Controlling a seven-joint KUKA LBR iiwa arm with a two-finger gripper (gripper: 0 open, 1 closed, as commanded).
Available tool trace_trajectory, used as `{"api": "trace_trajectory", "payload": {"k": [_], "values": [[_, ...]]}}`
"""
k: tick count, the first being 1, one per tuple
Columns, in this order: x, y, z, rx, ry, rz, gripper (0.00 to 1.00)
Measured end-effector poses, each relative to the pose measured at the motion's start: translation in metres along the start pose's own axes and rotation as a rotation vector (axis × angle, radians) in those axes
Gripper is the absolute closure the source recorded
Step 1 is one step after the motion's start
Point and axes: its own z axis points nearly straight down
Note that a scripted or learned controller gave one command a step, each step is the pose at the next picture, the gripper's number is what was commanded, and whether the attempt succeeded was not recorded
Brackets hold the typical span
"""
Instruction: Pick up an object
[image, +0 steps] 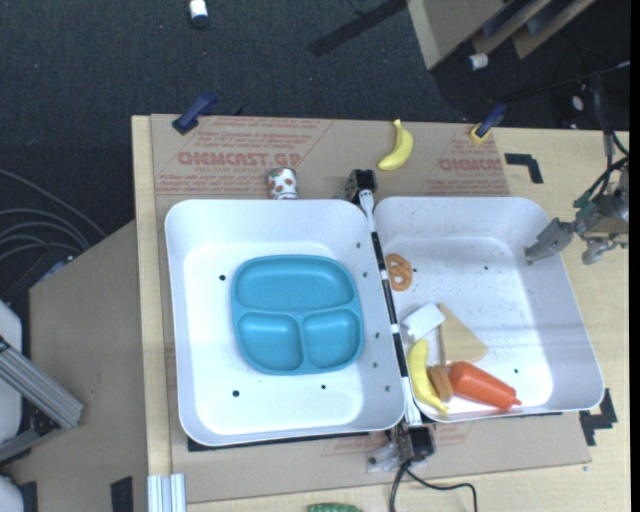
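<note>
The jaws sit at the right edge of the frame, over the upper right rim of the right bin. Two grey prongs spread out there, one reaching left to the rim and one to the right, so they look open with nothing between them. Hard to be totally sure, that part is small and a bit cluttered.

All the pickable stuff is piled in the lower left corner of the right bin. A carrot lies near the bottom wall, tip pointing right. Just left of it a banana runs along the divider side, and a small brown piece is tucked between the two. A tan wedge sits above the carrot, with a white block touching its upper left. A pretzel lies by itself further up, close to the left wall.

The left bin holds a blue tray with three compartments, roughly in the middle.

On the table above the bins there's a second banana near the top center, a small spotted cup just above the left bin's top rim, a blue clip at the upper left corner and another blue clip up right. A black clamp sits where the two bins meet at the top.

The jaws are well apart from the pile, which is diagonally across the right bin from them.
</note>
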Motion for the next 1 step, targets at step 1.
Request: {"api": "trace_trajectory", "payload": {"k": [1], "values": [[0.0455, -0.0846, 0.1379, 0.0, 0.001, 0.0, 0.0]]}}
